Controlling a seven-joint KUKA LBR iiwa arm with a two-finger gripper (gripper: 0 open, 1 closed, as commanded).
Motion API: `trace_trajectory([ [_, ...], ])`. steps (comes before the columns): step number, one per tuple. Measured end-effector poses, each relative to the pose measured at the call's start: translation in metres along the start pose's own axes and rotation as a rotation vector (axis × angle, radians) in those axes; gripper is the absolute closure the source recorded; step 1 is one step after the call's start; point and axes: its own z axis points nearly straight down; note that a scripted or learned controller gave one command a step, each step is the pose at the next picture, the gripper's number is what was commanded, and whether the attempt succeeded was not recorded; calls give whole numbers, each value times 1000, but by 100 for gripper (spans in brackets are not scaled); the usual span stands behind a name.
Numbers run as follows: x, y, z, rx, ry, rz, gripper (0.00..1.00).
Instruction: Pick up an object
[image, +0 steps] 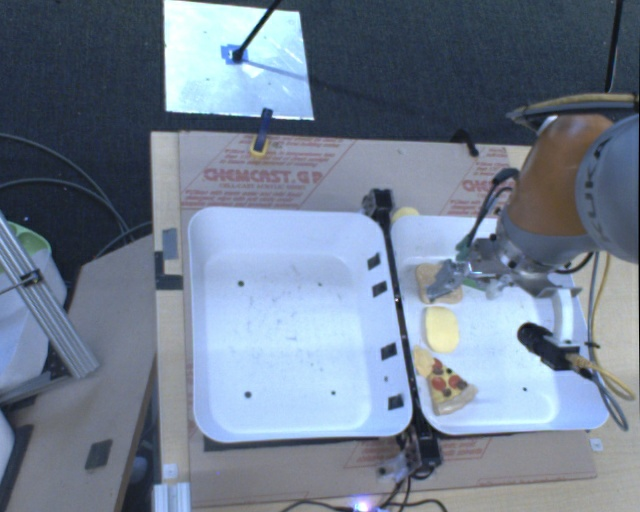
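Nearest to where I'm standing, a toy pizza slice with red and green toppings is lying in the front left corner of the right-hand shallow white plastic bin, close against the dividing wall. Just beyond it a pale yellow oval piece is resting flat on the bin floor. Farther back again, a tan, flat, biscuit-like piece is sitting just beside the bin's left wall, and that is where the grey two-finger claw is hanging, right over it and apparently touching or nearly so.

I cannot tell whether the claw is spread or pressed together; the metal tips are blurring into the tan piece from this angle, and nothing shows it gripped.

What is worrying me: the tan piece looks thin and is lying flat, so the tips may well be scraping across it or pushing it against the wall rather than getting around it. A slightly off-centre descent could also nudge the yellow oval.

Farther off, the left-hand white bin is sitting alongside, and beyond both, a small yellow round object is perching at the rim.
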Motion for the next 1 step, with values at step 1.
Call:
trace_trajectory([
  [1,31,11,-6,-9,0,-7,0],
])
